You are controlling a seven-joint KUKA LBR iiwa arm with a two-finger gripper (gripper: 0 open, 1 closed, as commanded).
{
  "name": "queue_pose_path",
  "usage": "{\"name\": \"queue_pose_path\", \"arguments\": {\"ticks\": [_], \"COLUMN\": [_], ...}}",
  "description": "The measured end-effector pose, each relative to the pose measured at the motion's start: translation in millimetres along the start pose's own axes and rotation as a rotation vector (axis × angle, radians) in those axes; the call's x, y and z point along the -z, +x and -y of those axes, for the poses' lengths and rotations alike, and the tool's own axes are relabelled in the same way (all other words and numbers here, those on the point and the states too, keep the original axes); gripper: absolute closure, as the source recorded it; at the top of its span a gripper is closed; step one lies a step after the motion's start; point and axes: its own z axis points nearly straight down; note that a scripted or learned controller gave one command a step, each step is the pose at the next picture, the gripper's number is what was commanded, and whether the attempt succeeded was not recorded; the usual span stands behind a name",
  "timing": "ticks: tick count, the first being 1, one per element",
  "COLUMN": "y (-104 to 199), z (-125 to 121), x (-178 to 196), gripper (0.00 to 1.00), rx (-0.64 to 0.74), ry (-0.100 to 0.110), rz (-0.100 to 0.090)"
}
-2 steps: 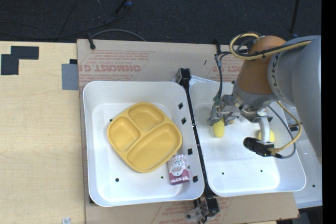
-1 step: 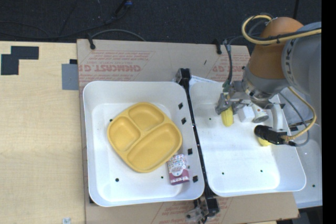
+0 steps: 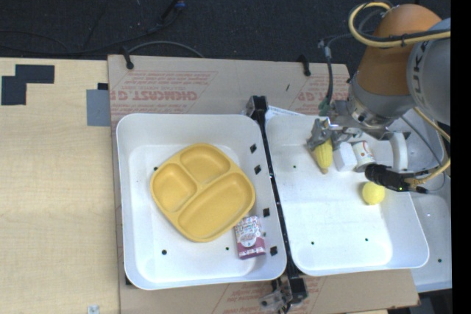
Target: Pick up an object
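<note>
Camera view: the grey arm with its orange band reaches into the right white bin [image 3: 412, 246], and the two-finger gripper [image 3: 322, 142] hangs at the top of a small yellow corn-cob-shaped toy [image 3: 323, 157] near the bin's upper left. Whether the toy is actually clamped I cannot tell from here. It looks light, probably smooth plastic, tapered and likely to slip; across its thick middle seems the best hold. Close by sit a white cylindrical container [image 3: 360, 153] and a small yellow ball [image 3: 373, 193].
</note>
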Motion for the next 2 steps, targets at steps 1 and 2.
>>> {"name": "queue_pose_path", "arguments": {"ticks": [1,2], "y": [-2.6,49.4], "z": [-2.8,-6.9], "x": [63.8,66.7], "gripper": [1.0,1.0], "rx": [0.0,0.003], "ry": [-0.003,0.004], "rz": [0.001,-0.001]}}
